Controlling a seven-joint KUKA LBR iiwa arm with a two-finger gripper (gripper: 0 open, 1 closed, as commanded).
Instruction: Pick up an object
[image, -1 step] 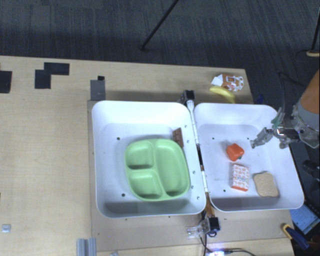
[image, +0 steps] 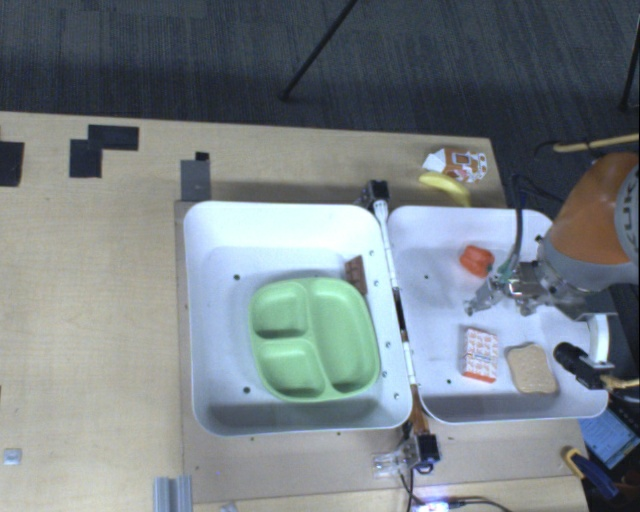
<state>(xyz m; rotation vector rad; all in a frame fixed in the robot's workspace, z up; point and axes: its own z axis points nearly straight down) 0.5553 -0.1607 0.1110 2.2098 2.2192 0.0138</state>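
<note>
Gripper (image: 482, 298) fingers spread and empty, orange object (image: 477, 260) just above, patterned packet (image: 481, 355) below it

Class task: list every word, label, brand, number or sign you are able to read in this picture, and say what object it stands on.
None can be read.
Small packet in the right bin: red and white print, too blurred to read.
Wrapper on the bench beyond that bin: orange and white print, too small to read.
</note>
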